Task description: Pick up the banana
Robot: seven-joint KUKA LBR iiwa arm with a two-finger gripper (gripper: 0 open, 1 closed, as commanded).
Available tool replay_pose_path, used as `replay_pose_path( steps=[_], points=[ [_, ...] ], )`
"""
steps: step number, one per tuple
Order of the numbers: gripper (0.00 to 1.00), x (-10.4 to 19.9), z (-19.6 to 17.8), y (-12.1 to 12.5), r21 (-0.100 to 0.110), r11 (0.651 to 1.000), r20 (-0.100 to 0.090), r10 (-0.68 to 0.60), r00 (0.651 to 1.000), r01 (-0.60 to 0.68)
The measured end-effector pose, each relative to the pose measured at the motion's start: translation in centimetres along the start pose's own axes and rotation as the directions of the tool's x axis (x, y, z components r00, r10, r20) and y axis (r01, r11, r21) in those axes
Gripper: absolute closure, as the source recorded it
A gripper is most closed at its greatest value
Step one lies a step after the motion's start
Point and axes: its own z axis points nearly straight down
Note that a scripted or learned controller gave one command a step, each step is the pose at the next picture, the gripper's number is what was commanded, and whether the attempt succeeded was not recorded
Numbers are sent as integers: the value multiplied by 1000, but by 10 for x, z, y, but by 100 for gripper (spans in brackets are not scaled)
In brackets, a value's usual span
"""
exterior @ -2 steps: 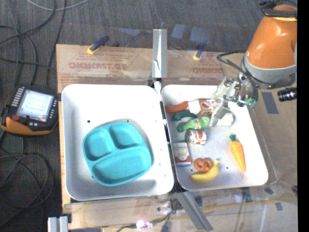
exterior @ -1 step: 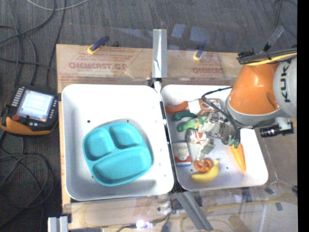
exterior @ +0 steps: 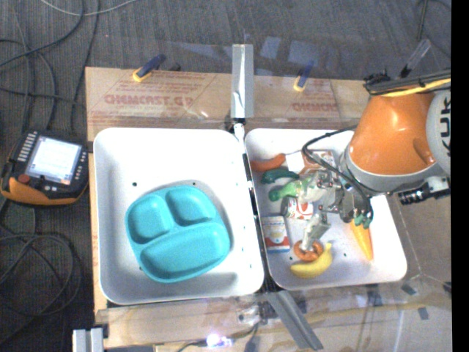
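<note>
The 2 shallow plastic bins, the left bin (exterior: 110, 167) and the right bin (exterior: 385, 259), are plain white. In the left one lies a turquoise divided plastic tray (exterior: 179, 229) of a single even shade. The curved banana (exterior: 311, 266) is bright yellow, with a small round orange piece (exterior: 308, 251) against it. An orange toy carrot (exterior: 364, 242) has a green top. A small carton (exterior: 275, 233) is white with red and blue print. The arm's wide band (exterior: 392, 141) is glossy orange above grey. The tabletop (exterior: 168, 97) is brown with faded red lettering.
</note>
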Motion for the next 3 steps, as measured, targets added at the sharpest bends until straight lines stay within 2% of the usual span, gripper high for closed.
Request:
replay_pose_path(
  steps=[1, 2, 3],
  points=[
    [0, 22, 91, -32, -2, 998, 4, 64, 998, -64],
    [0, -77, 4, -87, -1, 996, 2, 90, 996, -90],
    [0, -108, 92, -62, 1, 998, 4, -66, 998, 66]
  ],
)
